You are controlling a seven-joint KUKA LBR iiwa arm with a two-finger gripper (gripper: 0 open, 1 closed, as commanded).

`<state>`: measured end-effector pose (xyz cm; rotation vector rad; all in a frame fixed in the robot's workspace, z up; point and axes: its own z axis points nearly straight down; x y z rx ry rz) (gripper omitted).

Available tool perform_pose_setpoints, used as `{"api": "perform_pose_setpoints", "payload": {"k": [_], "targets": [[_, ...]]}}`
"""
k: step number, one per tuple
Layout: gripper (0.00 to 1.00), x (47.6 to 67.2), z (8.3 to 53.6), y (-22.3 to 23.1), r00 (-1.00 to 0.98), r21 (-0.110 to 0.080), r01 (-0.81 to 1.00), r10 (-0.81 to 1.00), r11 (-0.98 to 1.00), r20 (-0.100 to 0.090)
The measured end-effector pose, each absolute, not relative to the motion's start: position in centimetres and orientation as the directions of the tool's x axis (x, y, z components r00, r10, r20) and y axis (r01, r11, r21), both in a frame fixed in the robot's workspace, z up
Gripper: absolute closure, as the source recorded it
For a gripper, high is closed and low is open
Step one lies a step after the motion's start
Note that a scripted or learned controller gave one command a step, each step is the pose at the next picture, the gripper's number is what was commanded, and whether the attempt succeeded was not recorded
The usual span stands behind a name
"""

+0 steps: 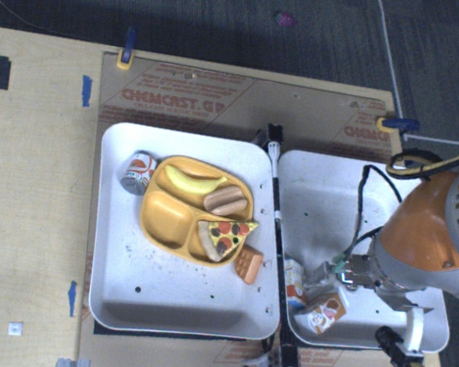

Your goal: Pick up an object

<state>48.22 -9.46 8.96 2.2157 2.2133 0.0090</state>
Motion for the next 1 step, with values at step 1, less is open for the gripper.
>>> {"api": "perform_pose_setpoints", "payload": {"k": [1], "targets": [[0.00,48.21,8.96,-9.38,0.002,0.011,1.000,1.000,-0.002,-0.004]]}}
